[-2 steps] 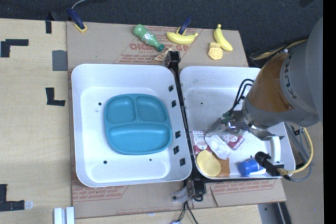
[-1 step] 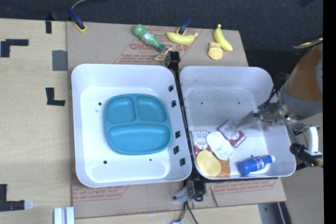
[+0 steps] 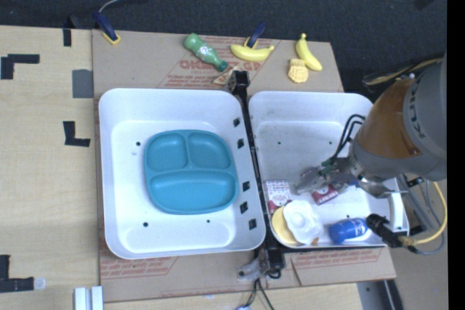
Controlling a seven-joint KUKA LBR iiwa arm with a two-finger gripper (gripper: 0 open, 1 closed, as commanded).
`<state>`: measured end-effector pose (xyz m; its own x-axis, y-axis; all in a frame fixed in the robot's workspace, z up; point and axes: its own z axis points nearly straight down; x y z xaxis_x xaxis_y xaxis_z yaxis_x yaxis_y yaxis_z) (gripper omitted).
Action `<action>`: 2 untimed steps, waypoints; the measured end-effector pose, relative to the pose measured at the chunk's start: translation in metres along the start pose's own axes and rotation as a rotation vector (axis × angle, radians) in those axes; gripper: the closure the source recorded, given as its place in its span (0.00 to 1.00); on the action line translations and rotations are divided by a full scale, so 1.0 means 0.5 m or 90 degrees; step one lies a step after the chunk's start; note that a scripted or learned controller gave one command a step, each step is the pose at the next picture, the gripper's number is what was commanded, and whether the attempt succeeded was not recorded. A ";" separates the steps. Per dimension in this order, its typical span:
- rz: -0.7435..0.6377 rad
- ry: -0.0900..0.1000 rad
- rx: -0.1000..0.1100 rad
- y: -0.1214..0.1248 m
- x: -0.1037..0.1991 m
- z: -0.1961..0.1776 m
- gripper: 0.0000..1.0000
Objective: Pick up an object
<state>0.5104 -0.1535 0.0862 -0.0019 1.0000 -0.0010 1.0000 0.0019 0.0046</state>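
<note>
My gripper [image 3: 309, 181] is low in the right bin [image 3: 290, 112], reaching in from the right toward the bin's front half. A small dark red item [image 3: 325, 194] lies just beside and below it, partly covered by the wrist. A red-and-white packet [image 3: 278, 192] rests to the gripper's left by the bin's divider wall. In front of that, a white lumpy object [image 3: 301, 220] sits on a yellow disc [image 3: 279, 224]. A blue object [image 3: 348, 230] lies at the front right corner of the bin.
The left bin [image 3: 116, 112] holds a blue divided plate [image 3: 191, 170]. On the cardboard behind the bins lie a green bottle [image 3: 205, 51], two toy bananas [image 3: 251, 51] [image 3: 307, 54] and a yellow corn piece [image 3: 296, 72]. The arm's body [image 3: 407, 127] overhangs the right bin's right edge.
</note>
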 end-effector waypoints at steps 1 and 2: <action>0.001 -0.001 -0.001 0.001 -0.002 -0.019 1.00; 0.000 0.001 0.003 0.026 0.177 -0.196 1.00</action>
